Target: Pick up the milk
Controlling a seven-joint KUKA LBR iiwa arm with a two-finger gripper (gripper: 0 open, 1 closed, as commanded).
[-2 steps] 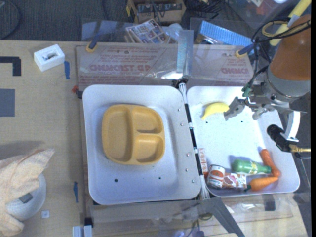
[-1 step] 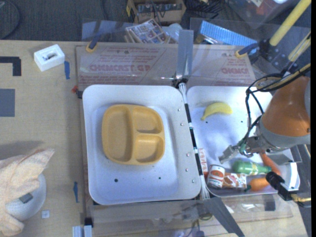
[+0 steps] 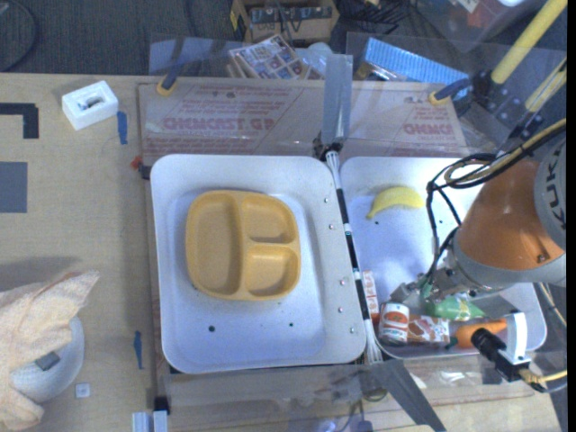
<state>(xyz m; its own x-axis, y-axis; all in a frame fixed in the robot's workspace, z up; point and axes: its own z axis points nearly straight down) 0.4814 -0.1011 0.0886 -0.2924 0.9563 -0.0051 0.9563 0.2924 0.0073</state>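
The milk (image 3: 412, 326) looks like a small white and red carton lying on its side at the near edge of the right bin (image 3: 396, 250). My gripper (image 3: 430, 292) hangs below the orange wrist band (image 3: 508, 228), just above and behind the carton, among the things in that corner. The wrist hides most of the gripper. A green item (image 3: 456, 310) lies right beside the gripper, and an orange carrot-like piece (image 3: 474, 335) sits to the carton's right.
A yellow banana (image 3: 396, 200) lies at the far side of the right bin. The left bin (image 3: 171, 250) holds a yellow divided plate (image 3: 241, 244). A slim red and white packet (image 3: 368, 292) rests against the wall between the bins.
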